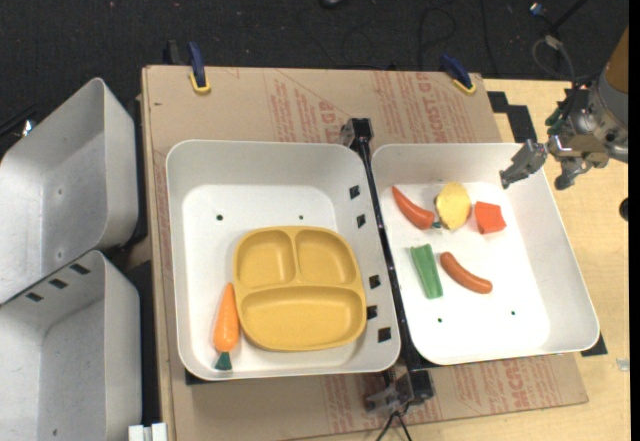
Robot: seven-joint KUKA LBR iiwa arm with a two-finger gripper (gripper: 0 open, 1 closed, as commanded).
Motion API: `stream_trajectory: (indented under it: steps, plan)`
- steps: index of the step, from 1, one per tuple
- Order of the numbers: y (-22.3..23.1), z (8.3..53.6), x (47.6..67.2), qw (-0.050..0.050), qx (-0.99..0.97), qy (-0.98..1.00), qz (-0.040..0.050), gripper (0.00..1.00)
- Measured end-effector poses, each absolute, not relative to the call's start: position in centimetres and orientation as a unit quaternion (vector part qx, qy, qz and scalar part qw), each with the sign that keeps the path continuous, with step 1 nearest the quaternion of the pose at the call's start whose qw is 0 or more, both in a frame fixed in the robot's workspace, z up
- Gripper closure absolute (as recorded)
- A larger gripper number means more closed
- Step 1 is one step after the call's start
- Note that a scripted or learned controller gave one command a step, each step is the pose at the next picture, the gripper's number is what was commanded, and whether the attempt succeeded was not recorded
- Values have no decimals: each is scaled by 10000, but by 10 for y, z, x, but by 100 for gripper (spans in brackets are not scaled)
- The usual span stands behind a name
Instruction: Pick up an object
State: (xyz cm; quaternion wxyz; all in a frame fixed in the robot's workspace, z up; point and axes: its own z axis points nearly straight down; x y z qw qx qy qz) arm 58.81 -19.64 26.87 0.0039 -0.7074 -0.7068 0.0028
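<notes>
Gripper (538, 165) over the right bin's (560, 319) far right corner, fingers spread apart, nothing between them. Toy food clustered in that bin: red chili (412, 208) touching a yellow lemon (453, 205), orange-red block (488, 217) just beside, green stick (427, 271) and sausage (466, 272) nearer. Probably light, stiff plastic, likely slick (lemon rounded, prone to squirting out). Best grasped across the sausage's narrow middle. Red print on the cardboard (300, 99), not legible.
</notes>
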Motion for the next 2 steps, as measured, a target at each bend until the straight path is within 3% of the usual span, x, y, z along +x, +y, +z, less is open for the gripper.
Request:
stream_trajectory:
  steps: [1,2]
  plan:
    - [-196,274,590,-4,-7066,-7076,2,0]
    - [-200,211,587,24,-7076,-7066,18,0]
